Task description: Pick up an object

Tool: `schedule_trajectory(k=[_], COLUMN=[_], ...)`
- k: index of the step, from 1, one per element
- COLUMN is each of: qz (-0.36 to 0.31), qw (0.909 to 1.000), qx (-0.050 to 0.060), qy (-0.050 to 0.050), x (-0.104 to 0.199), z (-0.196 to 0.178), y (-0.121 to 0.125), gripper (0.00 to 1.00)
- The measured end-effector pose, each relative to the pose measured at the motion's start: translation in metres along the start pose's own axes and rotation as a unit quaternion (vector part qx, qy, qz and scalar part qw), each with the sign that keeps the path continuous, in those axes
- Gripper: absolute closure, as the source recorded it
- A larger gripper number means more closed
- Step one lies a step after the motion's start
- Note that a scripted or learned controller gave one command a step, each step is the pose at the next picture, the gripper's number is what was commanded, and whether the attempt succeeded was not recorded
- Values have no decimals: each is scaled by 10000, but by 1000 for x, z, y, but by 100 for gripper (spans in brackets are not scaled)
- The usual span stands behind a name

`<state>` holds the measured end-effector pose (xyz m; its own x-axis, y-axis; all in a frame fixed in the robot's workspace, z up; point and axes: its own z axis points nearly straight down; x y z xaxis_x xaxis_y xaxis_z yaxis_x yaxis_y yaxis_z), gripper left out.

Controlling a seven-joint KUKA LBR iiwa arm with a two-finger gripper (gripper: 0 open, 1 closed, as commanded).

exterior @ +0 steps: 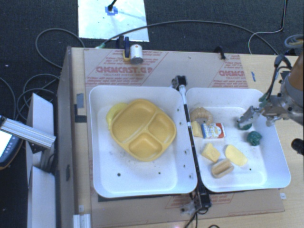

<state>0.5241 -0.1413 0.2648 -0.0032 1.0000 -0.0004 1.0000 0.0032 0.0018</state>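
My gripper point(258, 121) hangs over the far right part of the right bin point(278, 172), open, with nothing between its fingers. Just below it and to the front lies a small dark green lump point(254, 137), apart from the fingertips. Further left in this bin are a tan pastry point(199, 114), a small white carton with red and blue print point(213, 130), a yellow wedge point(210, 152), a pale yellow piece point(235, 155) and a toy hot dog point(222, 167).
The left bin point(109, 175) holds a large yellow divided plate point(142, 129) lying over another yellow item. A raised rim point(187, 132) separates the two bins. Cables run across the dark floor behind the bench, and a silver-capped fixture point(135, 52) stands at its back edge.
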Motion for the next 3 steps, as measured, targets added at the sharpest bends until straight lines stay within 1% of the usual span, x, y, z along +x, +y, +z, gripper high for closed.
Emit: schedule_trajectory(k=[1, 2, 3], qz=[-1, -1, 4], qw=[10000, 10000, 10000], qx=[22, -22, 6], qy=[30, -12, 0], x=[-31, -62, -65], z=[176, 131, 181], y=[23, 82, 85], gripper=[0, 0, 0])
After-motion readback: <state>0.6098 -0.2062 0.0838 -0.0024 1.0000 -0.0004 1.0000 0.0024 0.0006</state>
